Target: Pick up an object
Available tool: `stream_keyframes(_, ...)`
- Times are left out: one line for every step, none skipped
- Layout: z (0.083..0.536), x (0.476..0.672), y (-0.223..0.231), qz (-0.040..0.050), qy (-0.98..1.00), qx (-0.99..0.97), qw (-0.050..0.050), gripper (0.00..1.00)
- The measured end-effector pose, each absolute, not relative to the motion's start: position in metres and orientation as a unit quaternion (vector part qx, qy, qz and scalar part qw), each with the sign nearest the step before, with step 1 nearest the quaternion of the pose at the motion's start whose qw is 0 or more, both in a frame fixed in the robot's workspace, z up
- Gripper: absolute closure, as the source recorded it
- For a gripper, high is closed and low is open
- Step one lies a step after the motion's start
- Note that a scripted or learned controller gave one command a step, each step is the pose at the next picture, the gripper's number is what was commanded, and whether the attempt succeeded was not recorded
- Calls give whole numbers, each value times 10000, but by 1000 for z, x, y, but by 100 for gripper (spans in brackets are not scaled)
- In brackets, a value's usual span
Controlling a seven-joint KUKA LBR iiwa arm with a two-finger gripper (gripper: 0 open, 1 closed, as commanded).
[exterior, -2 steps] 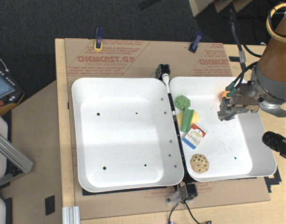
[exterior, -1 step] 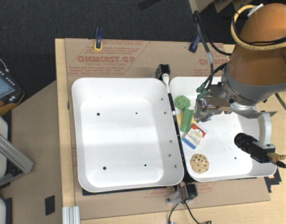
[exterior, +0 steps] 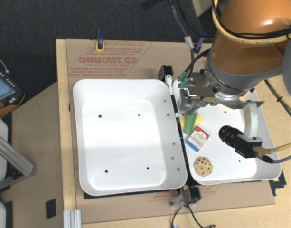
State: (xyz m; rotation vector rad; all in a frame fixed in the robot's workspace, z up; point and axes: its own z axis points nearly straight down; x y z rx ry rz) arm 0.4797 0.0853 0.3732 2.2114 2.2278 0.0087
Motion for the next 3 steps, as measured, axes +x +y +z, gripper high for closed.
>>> stream_keyframes(384,494,128,19,7089,7053,10,100)
stream_keyframes(364,482,55,-20,7046,7096,-12,100)
stream_keyframes(380,482,108,17,7088,7054,9,100)
